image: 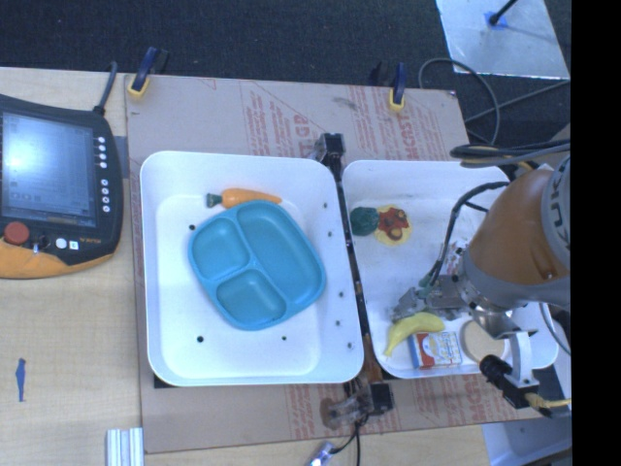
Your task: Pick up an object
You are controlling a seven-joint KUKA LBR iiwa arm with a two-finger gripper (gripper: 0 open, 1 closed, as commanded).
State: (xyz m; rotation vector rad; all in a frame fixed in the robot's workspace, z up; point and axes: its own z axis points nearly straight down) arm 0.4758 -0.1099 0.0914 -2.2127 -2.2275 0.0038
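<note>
- The arm [519, 236] reaches in from the right and hangs low over the right bin [427, 178], its orange band bulking large over that bin's right half.
- The claw [434, 297] sits at the lower left of the wrist, just above the banana [412, 330] that lies near the bin's front edge.
- Dark metal parts crowd together there, and I cannot tell whether the claw is apart or together; nothing shows plainly between its tips.
- Just beside the banana, to its right, lies a small white box with red and blue print [437, 350], touching or nearly touching it; a pale round thing [478, 339] lies further right, partly under the arm.
- Toward the back of the same bin, well apart from the claw, sit a dark green ball [364, 220] and a yellow piece with red on it [393, 225].
- The left bin [165, 260] holds a blue divided plate [256, 264] and a carrot [247, 198] just behind it; a teach pendant [53, 197] rests on the desk [68, 367] at far left.
- By my reading, the step in hand is the descent onto a target, most likely the banana, with no lift begun.
- The next move calls for the claw to settle squarely across the banana's curve, close on it, and rise straight; the box alongside could be nudged or caught.
</note>
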